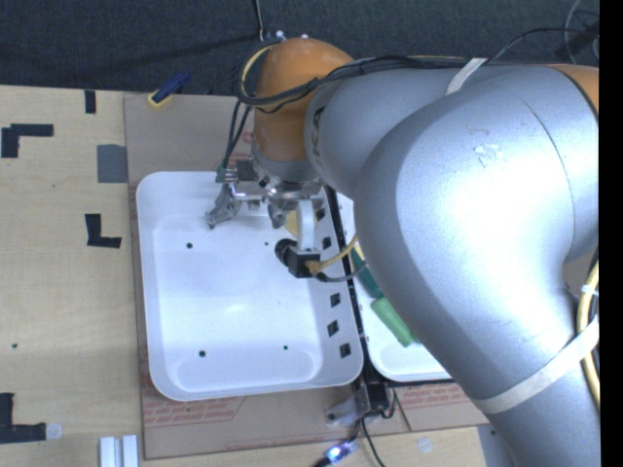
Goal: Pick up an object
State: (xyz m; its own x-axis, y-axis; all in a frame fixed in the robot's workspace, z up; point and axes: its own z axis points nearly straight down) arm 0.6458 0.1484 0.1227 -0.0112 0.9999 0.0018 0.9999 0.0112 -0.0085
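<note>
Green block (pixel 392 321) is the thing I would pick, and it lies in the right bin (pixel 414 364), just under the edge of the big grey arm (pixel 467 212). It is well apart from the gripper (pixel 245 214), across the wall that splits the two bins and closer to the front of the bench. A second green piece (pixel 368 282) lies a bit nearer to the gripper, also past that wall. The arm covers most of that bin, so I cannot say what else is inside.

From the camera above, the gripper hangs low over the back end of the left bin (pixel 142 261), close to its back wall. Under it and in front of it I see just white floor with a few tiny dark dots. Nothing sits in the gripper. I cannot tell if it is let go or squeezed tight, because it is small and dark wires (pixel 292 257) hang right beside it.

I think the job is at the reaching step, and no object is picked yet. Next, the gripper needs to go somewhere that has a thing in it. That means lifting up, crossing the wall, and coming down right over the green block. It must not bump the wall or catch the wires.
</note>
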